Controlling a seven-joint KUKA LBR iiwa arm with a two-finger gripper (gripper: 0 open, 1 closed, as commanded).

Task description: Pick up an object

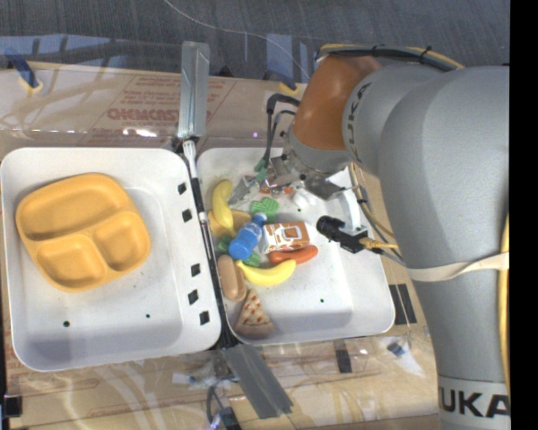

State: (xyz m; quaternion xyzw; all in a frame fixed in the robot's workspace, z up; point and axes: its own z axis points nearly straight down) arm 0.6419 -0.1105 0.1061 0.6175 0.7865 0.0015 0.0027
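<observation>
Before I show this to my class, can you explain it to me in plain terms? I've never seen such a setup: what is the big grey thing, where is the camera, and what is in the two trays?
The big grey shape with the orange band is a robot arm, reaching in from the right. One fixed camera looks down on the bench at a slant. Two shallow white bins sit side by side. The left bin holds a yellow divided plate. The right bin holds a pile of toy food: two bananas, a blue bottle, a small orange-and-white box, a hot dog and a pizza slice. The arm's pincer hangs over the back of that pile. I cannot tell whether it grips anything.
</observation>
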